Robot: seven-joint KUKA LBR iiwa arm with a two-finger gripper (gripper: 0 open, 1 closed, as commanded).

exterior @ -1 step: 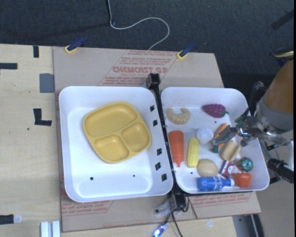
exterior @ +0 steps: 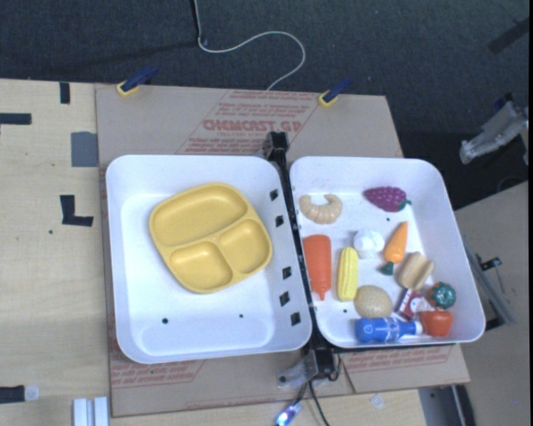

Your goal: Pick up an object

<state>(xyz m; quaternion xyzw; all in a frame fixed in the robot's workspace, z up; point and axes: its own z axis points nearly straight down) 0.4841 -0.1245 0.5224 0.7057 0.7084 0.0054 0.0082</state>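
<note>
crowded right bin leaves little room for a clean grasp

the things to pick all lie in the right bin (exterior: pixel 444 193), right of centre in the frame: a croissant (exterior: pixel 322 207) and purple grapes (exterior: pixel 386 198) along its upper part, a long orange carrot (exterior: pixel 317 265) beside a yellow corn cob (exterior: pixel 347 273) in the middle, a smaller carrot (exterior: pixel 395 242) and a small white piece (exterior: pixel 368 241) just right of those. lower right, a potato (exterior: pixel 373 302), a bread roll (exterior: pixel 415 271), a blue bottle (exterior: pixel 386 330), a red tomato (exterior: pixel 436 323) and a dark green item (exterior: pixel 442 295) press together, several touching.

that cluster is the likely trouble: fingers coming down there could straddle two items, nudge one aside, or close on a rounded toy that squirts out. the carrot and corn lie near the dividing wall, which might block a finger. the grapes and croissant stand more apart and look the safer choice.

the gripper (exterior: pixel 490 138) sits at the frame's right edge, well away from the bins; whether its jaws are parted or closed, i cannot tell.

the left bin (exterior: pixel 129 238) holds a yellow divided plate (exterior: pixel 210 236). the cardboard sheet (exterior: pixel 240 118) beneath carries red mirrored print, seemingly "chemcast gp"; the bottle's label is too small to read.
</note>
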